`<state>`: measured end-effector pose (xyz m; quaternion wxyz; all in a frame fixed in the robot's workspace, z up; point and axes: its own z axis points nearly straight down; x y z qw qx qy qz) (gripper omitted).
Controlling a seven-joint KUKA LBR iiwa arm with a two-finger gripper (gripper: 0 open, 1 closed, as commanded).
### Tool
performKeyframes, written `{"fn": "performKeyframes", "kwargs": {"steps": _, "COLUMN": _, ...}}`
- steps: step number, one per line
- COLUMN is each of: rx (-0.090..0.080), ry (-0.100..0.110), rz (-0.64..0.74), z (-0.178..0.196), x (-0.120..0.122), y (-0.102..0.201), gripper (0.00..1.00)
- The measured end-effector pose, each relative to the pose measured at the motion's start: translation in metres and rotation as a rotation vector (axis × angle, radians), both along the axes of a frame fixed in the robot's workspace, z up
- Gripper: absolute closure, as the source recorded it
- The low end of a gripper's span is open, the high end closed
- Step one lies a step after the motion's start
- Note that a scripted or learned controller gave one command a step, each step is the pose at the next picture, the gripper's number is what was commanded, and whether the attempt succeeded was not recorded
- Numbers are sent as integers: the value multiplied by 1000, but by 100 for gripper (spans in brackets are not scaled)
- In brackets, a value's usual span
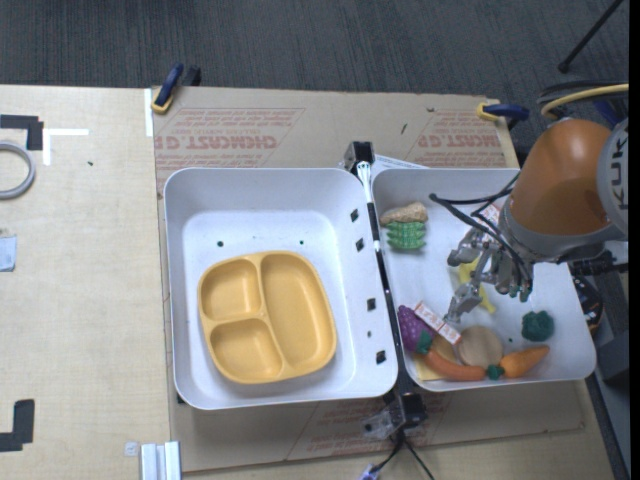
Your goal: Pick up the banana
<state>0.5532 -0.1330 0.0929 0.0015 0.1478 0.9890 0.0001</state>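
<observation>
The right bin (560,368) holds a pile of toy food. A small yellow shape that I take for the banana (481,291) peeks out beneath my gripper (470,286), mostly covered by it. The gripper hangs low over the middle of the right bin, with the grey arm and its orange band (560,183) reaching in from the right. I cannot tell whether the banana is resting on the bin floor or lifted off it.
Around the gripper lie a green ribbed toy (406,234), a beige bread piece (404,213), a purple eggplant (410,324), two orange carrots (455,369), a tan round item (480,346) and a dark green broccoli (538,324). The left bin (190,208) holds a yellow divided plate (265,315).
</observation>
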Motion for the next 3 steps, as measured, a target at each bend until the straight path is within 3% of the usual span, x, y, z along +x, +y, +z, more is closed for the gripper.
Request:
{"fn": "performKeyframes", "kwargs": {"steps": 1, "rx": -1, "ry": -2, "rz": 369, "z": 0, "x": 34, "y": -10, "gripper": 0}}
{"fn": "performKeyframes", "kwargs": {"steps": 2, "rx": -1, "ry": -6, "rz": 364, "z": 10, "x": 35, "y": -9, "gripper": 100}}
{"fn": "performKeyframes", "kwargs": {"steps": 3, "rx": -1, "ry": -6, "rz": 365, "z": 10, "x": 35, "y": -9, "gripper": 0}}
